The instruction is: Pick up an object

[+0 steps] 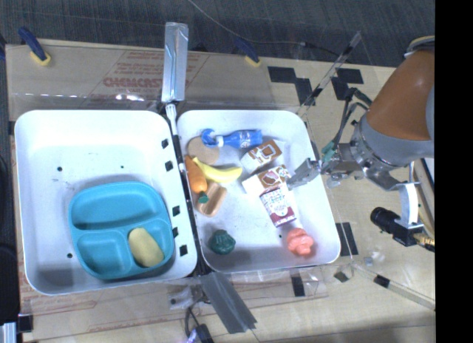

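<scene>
Left bin [37, 186]: blue tray [111, 223] with a potato [146, 247] in one compartment. Right bin [314, 153]: carrot [197, 177], banana [216, 171], blue bottle [235, 139], cartons, green lump [221, 242], pink toy [299, 241]. Gripper [303, 174] sits low at this bin's right rim, just beside the small carton [270, 180]; nothing seen held, can't tell how the jaws stand. Pick looks not yet done; grasp and lift remain.

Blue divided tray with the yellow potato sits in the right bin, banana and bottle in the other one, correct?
Wrong bin. The camera view shows the blue tray with the yellow potato in the left bin. The banana and bottle lie in the right bin.
</scene>
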